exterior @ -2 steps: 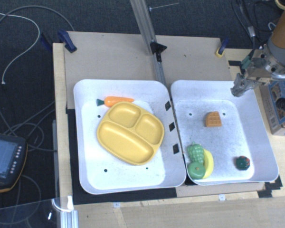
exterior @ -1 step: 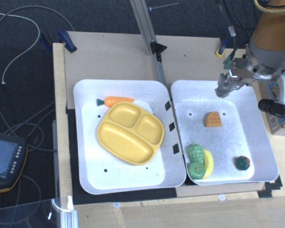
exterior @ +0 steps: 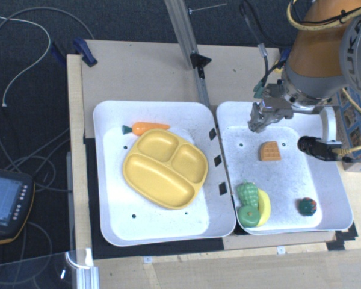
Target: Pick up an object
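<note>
My gripper (exterior: 257, 125) hangs over the back left part of the right bin (exterior: 328, 221), pointing down. An orange-brown waffle-like square (exterior: 269, 152) lies just in front and to the right of it, apart from it. A green grape bunch (exterior: 248, 198) on a yellow piece (exterior: 264, 208) sits at the bin's front left. A small red and green fruit (exterior: 307, 206) rests at the front right. In the left bin (exterior: 108, 221) a yellow divided plate (exterior: 165, 168) lies with an orange carrot (exterior: 148, 127) behind it.
A grey metal post (exterior: 182, 23) rises behind the bins. A black cylindrical part (exterior: 316, 147) sticks over the right bin's right side. Cables and a tablet-like pendant (exterior: 6, 202) lie on the dark floor at left.
</note>
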